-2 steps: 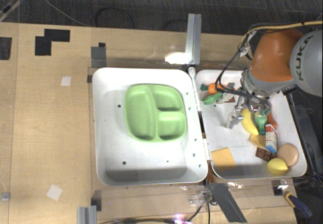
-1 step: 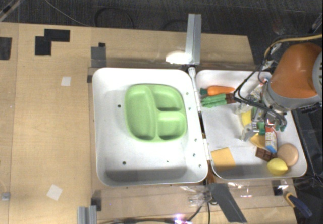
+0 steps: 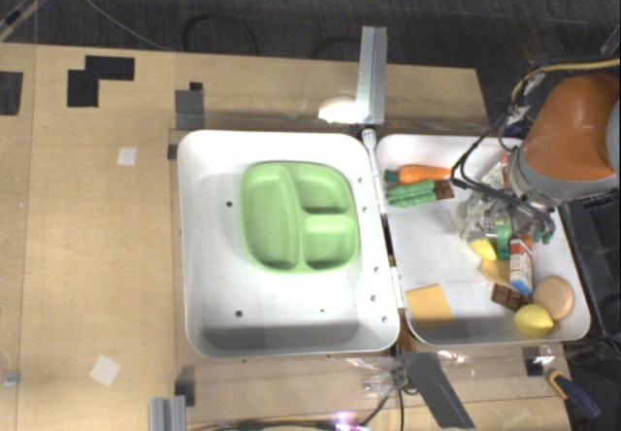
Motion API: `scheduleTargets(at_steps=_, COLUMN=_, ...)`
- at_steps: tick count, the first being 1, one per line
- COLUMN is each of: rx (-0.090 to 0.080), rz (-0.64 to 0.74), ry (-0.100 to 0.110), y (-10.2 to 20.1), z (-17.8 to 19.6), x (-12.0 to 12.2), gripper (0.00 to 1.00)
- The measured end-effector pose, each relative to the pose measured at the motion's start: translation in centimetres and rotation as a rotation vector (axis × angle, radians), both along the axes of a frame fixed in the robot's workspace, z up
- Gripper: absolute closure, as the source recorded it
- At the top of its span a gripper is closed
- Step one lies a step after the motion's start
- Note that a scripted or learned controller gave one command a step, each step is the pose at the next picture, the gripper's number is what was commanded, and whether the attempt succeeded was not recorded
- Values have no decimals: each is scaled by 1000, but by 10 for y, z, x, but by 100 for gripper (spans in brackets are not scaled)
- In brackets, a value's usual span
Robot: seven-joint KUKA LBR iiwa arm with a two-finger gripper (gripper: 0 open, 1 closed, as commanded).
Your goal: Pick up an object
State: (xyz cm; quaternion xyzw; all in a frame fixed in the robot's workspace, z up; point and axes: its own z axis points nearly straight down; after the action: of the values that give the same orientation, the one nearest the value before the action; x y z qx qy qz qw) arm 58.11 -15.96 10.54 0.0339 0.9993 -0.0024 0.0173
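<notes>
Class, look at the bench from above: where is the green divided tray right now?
In the camera view, the green divided tray lies in the left white bin, upper middle of its floor. The carrot sits across the divider in the right bin.

A single fixed camera looks down at a slant on the worktop (image 3: 87,225) from fairly high, seemingly its near side, taking in both bins (image 3: 204,322).

Light wood bench (image 3: 87,254) carries two shallow white bins side by side, touching at the middle: left bin (image 3: 209,254), right bin (image 3: 427,254). Black tape patches (image 3: 97,80) sit at the bench's far-left corner; small pale squares (image 3: 105,370) lie on its left side.
</notes>
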Motion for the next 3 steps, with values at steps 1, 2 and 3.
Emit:
scheduleTargets(at_steps=1, rx=0, rz=161, ry=21, y=1, z=83, x=-30, gripper=100)
scheduleTargets(at_steps=2, rx=1, rz=161, ry=24, y=2, z=81, x=-31, gripper=0)
scheduleTargets(at_steps=3, rx=0, rz=193, ry=22, y=-2, z=-8, x=-43, gripper=0)
